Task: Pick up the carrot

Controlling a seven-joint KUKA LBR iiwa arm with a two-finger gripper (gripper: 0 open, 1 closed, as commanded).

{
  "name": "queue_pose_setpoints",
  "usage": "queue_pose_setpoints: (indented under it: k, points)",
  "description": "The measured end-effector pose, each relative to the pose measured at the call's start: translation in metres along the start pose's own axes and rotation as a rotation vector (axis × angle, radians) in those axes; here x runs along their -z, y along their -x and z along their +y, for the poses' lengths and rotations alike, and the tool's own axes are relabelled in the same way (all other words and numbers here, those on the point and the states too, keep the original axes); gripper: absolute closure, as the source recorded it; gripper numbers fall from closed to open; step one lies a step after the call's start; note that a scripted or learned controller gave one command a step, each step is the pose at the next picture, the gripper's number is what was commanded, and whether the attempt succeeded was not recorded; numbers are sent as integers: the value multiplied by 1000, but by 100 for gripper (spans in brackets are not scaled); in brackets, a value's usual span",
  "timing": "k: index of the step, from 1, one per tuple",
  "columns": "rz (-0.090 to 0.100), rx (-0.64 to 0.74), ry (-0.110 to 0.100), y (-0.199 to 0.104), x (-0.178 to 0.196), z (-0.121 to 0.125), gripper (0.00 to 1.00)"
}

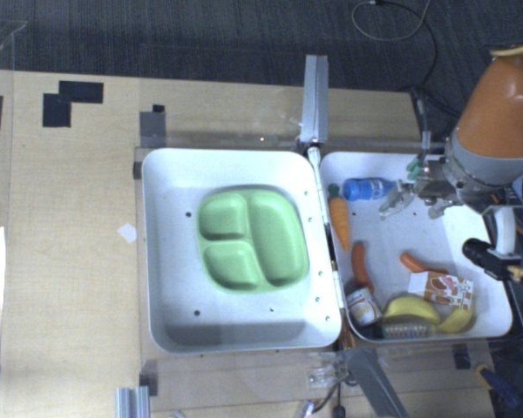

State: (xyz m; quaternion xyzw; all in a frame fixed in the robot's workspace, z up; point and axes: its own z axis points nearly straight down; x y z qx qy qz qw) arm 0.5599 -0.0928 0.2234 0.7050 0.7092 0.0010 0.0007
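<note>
The carrot (pixel 339 223), orange with a small green top, lies lengthwise along the left wall of the right bin (pixel 471 225). My gripper (pixel 413 205) hovers over the upper middle of that bin, to the right of the carrot and well apart from it. Its two fingers are spread open with nothing between them. A blue bottle (pixel 367 187) lies between the gripper and the carrot's top.
The right bin also holds a red sausage (pixel 359 262), an orange-red piece (pixel 414 262), a juice carton (pixel 443 288), bananas (pixel 427 312), a small can (pixel 362 305) and a brush (pixel 406 329). The left bin (pixel 170 233) bears a green divided plate (pixel 251 238).
</note>
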Motion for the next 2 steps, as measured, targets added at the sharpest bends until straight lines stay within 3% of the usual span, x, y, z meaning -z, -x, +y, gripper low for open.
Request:
queue_pose_setpoints:
  k: [1,2]
  points:
    - [0,181,0,-11,-126,-35,0]
    - [1,-59,9,36,-134,-23,0]
